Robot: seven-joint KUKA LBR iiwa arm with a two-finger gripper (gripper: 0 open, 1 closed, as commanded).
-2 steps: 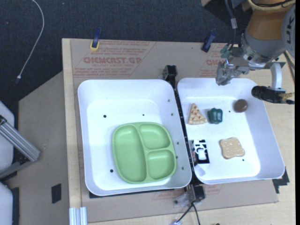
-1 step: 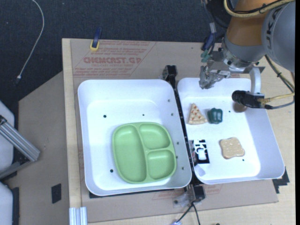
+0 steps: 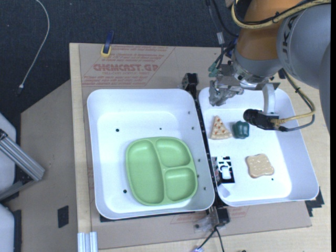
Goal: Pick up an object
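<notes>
Right bin (image 3: 294, 190): triangular pizza slice (image 3: 219, 128)

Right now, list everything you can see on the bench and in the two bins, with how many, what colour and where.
bins: two, white, side by side on the board
divided plate: one, pale green, three compartments, in the left bin
pizza slice toy: one, tan with red spots, right bin near its left wall
small lump: one, dark teal, right bin, just right of the pizza slice
toast slice toy: one, beige, right bin, toward the near side
tag: one, black and white, on the right bin's left edge
board: one, brown with red print, under both bins
clip: one, yellow and blue, at the board's far left edge
hand: one, grey metal, over the far left corner of the right bin
arm: one, grey with an orange band, coming in from the right
</notes>
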